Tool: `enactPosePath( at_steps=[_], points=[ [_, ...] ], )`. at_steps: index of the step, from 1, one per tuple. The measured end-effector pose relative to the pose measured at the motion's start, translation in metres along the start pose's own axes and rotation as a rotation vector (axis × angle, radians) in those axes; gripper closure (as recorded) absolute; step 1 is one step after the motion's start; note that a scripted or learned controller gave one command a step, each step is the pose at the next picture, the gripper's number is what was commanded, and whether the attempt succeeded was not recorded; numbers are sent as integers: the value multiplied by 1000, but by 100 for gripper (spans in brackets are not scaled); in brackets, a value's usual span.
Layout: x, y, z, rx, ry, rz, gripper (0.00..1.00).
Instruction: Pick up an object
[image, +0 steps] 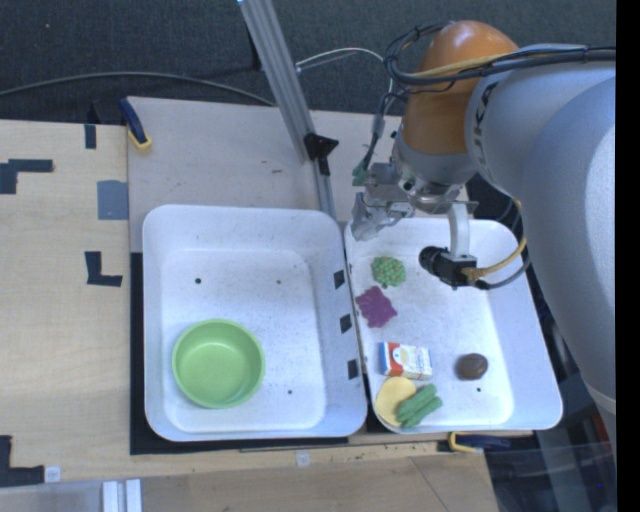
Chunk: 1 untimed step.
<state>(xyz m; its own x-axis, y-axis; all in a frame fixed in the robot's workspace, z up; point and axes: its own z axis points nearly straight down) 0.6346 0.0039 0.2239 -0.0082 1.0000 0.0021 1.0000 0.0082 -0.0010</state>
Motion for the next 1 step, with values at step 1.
enactPosePath(
  at_steps=[1],
  points=[
    [59,9,-10,-1,0,0,100]
  ],
)
